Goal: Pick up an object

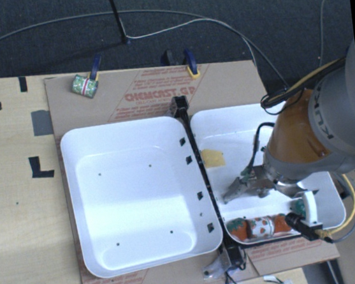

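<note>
Item 1. Gripper (228,195): on the grey arm (329,119) with the orange band, reaching in from the right; low over the floor of the right bin (226,118), near its middle and pointing toward the divider. Whether it is apart or together cannot be told; nothing is seen held in it.

Item 2. Flat yellow piece (213,158): on the right bin's floor beside the divider, near the gripper but apart from it, on its far side.

Item 3. Bottle-shaped item (260,227): orange with a white label, lying on its side along the right bin's near wall, apart from the gripper.

Item 4. Left bin (124,129): white, shallow, beside the right bin.

Item 5. Small green-and-white packet (84,86): on the cardboard sheet (152,96), beyond the left bin.
</note>
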Available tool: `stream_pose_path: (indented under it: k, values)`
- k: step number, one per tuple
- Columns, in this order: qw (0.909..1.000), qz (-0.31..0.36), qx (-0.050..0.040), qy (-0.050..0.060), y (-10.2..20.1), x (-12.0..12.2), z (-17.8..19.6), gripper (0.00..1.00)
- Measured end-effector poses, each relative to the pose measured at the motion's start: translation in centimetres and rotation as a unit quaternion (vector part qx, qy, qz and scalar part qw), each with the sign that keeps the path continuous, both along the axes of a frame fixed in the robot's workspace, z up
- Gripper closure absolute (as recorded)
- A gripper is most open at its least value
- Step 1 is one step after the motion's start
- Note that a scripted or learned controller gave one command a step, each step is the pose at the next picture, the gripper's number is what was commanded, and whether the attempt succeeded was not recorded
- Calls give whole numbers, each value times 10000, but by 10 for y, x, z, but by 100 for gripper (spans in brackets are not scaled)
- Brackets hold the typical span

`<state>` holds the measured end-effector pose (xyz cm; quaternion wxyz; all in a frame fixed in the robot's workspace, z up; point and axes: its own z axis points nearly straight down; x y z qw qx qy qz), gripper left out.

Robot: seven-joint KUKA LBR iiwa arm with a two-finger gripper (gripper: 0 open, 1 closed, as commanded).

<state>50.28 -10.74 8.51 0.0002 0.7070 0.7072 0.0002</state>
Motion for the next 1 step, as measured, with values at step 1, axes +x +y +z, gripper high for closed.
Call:
stream_pose_path:
  k: [1]
  values:
    - [10000, 0, 0, 0, 0, 0, 0, 0]
